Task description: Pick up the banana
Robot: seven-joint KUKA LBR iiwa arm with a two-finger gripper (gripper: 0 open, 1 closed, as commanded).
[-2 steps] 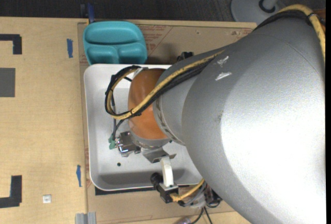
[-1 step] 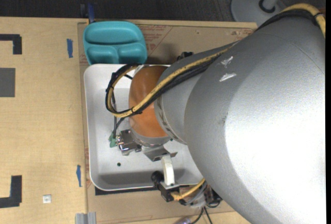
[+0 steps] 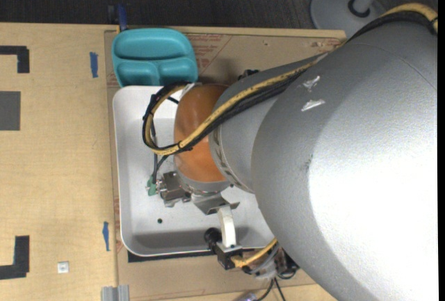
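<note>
We see the grey arm with its orange band point(image 3: 198, 133) reaching in from the right and hanging low over the shallow white plastic bin point(image 3: 132, 153), covering most of it. Its wrist hardware point(image 3: 182, 190) sits above the bin floor, and black and yellow cables point(image 3: 163, 129) loop out on its left. The arm's bulk blocks our sight of the gripper and of much of the bin, so we cannot place the banana. A teal moulded plastic tray point(image 3: 154, 56) lies at the bin's far edge, on the brown cardboard bench point(image 3: 55, 153).
</note>
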